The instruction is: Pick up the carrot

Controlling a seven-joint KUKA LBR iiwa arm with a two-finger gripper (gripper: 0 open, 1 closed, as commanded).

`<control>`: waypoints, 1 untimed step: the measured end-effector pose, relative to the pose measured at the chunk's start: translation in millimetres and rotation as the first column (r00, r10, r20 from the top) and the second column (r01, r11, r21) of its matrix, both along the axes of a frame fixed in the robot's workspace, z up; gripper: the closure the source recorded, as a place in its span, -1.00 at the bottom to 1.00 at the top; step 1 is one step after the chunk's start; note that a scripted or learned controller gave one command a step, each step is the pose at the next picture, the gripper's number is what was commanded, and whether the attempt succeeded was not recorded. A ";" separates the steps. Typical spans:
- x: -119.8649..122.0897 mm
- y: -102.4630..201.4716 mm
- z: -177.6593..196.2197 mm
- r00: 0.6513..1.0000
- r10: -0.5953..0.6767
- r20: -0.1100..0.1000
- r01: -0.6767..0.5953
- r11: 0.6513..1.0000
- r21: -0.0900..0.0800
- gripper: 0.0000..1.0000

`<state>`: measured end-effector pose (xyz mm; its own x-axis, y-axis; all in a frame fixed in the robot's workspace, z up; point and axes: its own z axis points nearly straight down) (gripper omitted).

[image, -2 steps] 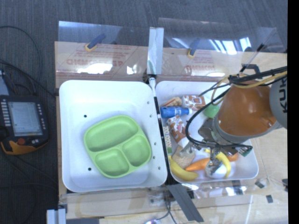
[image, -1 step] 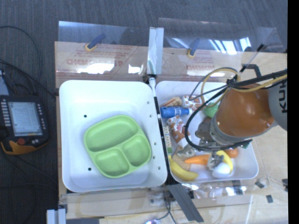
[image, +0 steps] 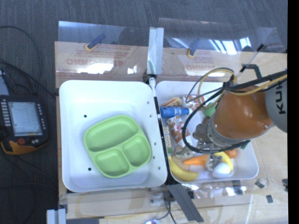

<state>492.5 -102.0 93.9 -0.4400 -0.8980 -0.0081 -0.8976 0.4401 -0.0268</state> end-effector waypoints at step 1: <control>-0.5 -16.5 -0.4 0.660 0.751 -0.008 -0.751 0.660 -0.011 -1.00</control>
<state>492.0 -118.5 93.5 0.3842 -0.9233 0.0048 -0.9229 -0.3842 -0.0245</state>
